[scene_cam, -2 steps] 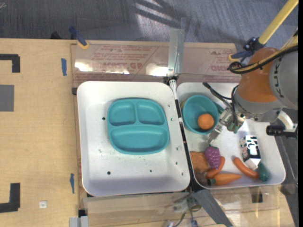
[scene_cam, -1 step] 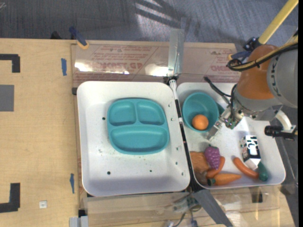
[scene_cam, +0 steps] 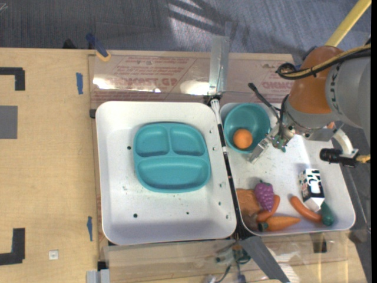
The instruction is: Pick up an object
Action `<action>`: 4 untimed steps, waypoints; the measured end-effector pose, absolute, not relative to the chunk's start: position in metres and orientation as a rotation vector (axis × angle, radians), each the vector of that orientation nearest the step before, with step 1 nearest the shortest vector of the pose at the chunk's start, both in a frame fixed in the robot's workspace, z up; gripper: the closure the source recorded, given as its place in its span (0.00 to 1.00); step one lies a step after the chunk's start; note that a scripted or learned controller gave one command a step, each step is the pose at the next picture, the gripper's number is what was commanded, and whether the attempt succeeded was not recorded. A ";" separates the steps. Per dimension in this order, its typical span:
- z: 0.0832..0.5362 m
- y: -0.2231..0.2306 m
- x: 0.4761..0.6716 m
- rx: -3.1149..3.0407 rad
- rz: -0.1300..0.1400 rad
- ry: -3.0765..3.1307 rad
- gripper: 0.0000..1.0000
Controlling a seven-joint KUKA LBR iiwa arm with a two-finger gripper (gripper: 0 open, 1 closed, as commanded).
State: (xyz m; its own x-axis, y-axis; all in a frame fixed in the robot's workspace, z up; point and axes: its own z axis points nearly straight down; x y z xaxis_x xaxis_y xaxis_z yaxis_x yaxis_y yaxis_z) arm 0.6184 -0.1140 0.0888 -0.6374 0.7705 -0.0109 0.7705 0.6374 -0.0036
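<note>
A teal plate (scene_cam: 171,157) lies in the left bin (scene_cam: 118,217). Right of centre, an orange ball (scene_cam: 242,138) sits in a teal bowl (scene_cam: 254,118); the claw (scene_cam: 263,148), just beside it, grips nothing, though I cannot tell whether it is parted

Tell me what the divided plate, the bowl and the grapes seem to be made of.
Divided plate: likely matte teal plastic, one even colour with soft moulded ridges. Bowl: probably the same plastic, matching teal. Grapes: seemingly toy plastic or rubber, a uniform purple lump.

A teal divided plate (scene_cam: 171,157) lies in the left white bin (scene_cam: 112,175).
</note>
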 end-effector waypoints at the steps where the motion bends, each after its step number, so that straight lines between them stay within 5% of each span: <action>1: 0.090 -0.123 0.647 1.504 -0.041 2.798 0.00; 2: 0.089 -0.141 0.581 1.379 0.001 2.813 0.00; 3: 0.089 -0.120 0.621 1.442 -0.008 2.782 0.00; 4: 0.089 -0.115 0.634 1.574 -0.022 2.719 0.00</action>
